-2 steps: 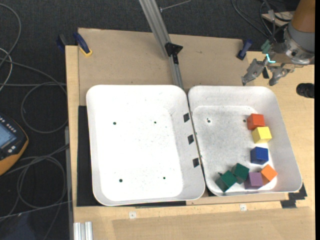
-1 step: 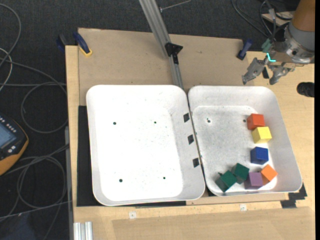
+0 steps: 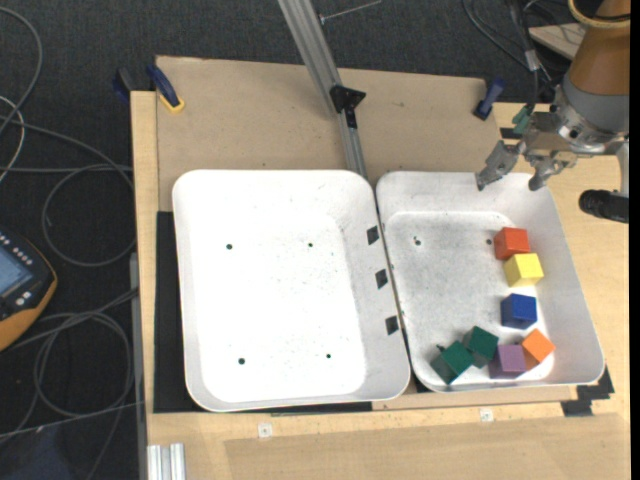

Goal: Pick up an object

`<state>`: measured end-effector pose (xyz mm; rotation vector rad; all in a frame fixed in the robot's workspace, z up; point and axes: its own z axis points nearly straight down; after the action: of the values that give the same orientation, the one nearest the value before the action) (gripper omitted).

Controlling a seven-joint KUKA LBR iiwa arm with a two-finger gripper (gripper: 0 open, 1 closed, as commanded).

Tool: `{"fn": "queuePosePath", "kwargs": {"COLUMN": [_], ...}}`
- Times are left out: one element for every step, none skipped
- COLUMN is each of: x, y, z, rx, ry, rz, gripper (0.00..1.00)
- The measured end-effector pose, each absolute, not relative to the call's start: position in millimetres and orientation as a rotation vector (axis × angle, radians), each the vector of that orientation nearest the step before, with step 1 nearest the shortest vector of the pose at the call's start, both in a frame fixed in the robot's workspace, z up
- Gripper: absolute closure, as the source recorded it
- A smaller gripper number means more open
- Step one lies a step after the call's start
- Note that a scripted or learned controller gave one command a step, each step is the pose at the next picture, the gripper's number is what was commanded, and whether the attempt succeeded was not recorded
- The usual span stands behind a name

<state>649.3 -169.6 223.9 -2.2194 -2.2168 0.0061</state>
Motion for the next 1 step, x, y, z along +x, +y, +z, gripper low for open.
{"fn": "queuePosePath", "kwargs": {"x": [639.2], "y": [-173.5], "z": [172.2], "rx": [-2.219], "ry": [-2.217], "rz": [0.006], "gripper": [0.0]}}
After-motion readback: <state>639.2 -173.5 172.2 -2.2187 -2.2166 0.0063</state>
